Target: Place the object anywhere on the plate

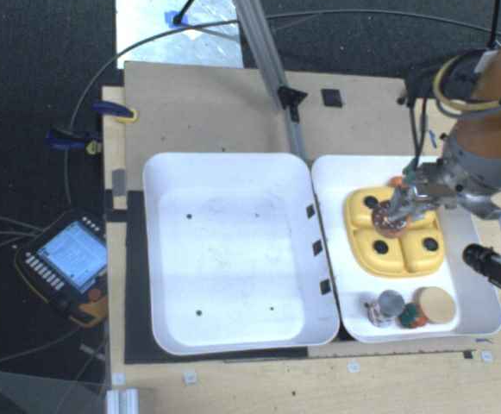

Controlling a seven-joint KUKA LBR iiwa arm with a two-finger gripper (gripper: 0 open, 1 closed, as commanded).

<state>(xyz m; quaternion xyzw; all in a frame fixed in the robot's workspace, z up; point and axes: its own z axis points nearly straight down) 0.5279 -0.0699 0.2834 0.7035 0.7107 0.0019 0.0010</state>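
My gripper (398, 212) sits low over the yellow plate (394, 240) in the right bin (336, 231), wrist angled in from the right side. At its tip there is a small brownish, ring-like object (391, 223), right over the upper middle of the plate among its dark dots. From this slant I cannot tell how wide the gripper stands, nor whether the object is pinched in it or already resting on the plate; the two blur together. My judgement is that I am at the placing step, and the spot suits it: the task allows anywhere on the plate, so the centre gives the most margin against the piece rolling off an edge.

Farther out, along the near wall of the same bin, lie a small grey piece (391, 300), a red and green bit (413, 317) and a tan disc (436, 304), well apart from the plate and out of my way. The left bin (159, 179) sits just beside mine, touching along the middle. Both rest on the brown surface (216, 110).
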